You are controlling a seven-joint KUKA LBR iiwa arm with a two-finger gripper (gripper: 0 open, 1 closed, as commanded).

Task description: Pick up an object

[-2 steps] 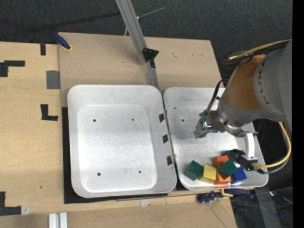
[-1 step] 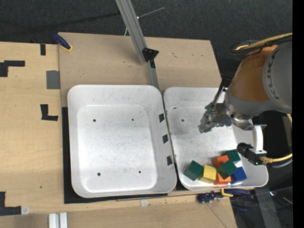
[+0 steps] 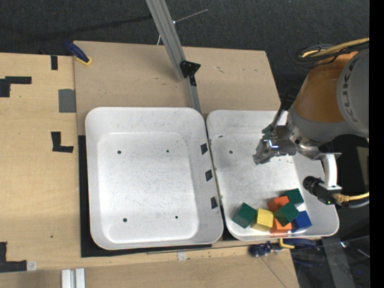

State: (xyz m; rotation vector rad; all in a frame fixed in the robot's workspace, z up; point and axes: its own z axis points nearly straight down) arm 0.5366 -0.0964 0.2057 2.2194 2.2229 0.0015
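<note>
Hovering claw [image 3: 263, 155] | grip state unclear | blocks [image 3: 273, 213] well below, apart

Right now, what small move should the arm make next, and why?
Probably shift the end effector toward the near corner of the right bin, over the blocks. It hangs above bare bin floor, and the blocks lie clustered closer to the camera.

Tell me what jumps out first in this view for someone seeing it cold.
Probably the cluster of coloured blocks, green, yellow, orange and blue, heaped in the near corner of the right bin. Next the grey and orange arm coming in from the right, with its gripper over that bin's middle, apart from the blocks.
</note>
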